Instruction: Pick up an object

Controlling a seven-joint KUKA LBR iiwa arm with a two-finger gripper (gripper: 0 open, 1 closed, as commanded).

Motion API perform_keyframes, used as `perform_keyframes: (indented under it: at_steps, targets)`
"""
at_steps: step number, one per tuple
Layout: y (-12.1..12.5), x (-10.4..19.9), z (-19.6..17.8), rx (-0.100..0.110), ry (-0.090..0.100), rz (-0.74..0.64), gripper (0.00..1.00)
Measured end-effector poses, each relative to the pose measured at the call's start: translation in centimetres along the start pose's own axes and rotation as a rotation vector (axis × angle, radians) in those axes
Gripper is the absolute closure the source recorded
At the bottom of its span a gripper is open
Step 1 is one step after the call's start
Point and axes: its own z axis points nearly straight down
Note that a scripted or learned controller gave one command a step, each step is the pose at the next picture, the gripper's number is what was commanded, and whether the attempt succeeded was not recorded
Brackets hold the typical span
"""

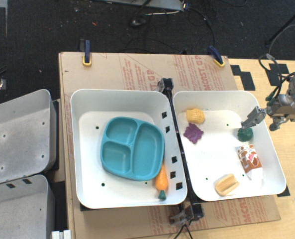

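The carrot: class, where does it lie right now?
The carrot lies in the left bin, at its front right corner, touching the blue tray's lower right edge.

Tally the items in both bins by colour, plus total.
Teal: 1, divided plastic tray
Orange: 1, toy carrot
Yellow: 1, toy corn cob
Purple: 1, grape bunch
Green: 1, small round object
Red-and-white: 1, carton
Tan: 1, bread roll
Total: 7

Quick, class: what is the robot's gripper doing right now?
Gripper: above the small dark green object in the right white bin; open or closed cannot be told.
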Motion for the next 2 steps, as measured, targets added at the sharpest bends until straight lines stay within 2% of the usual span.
perform_keyframes:
  at_steps: [1,2]
  targets:
    - [0.2,0.0,-0.5,-0.009,-0.002,-0.003,0.00]
    - [0.2,1.1,4.5,-0.005,0.000,-0.001,0.00]
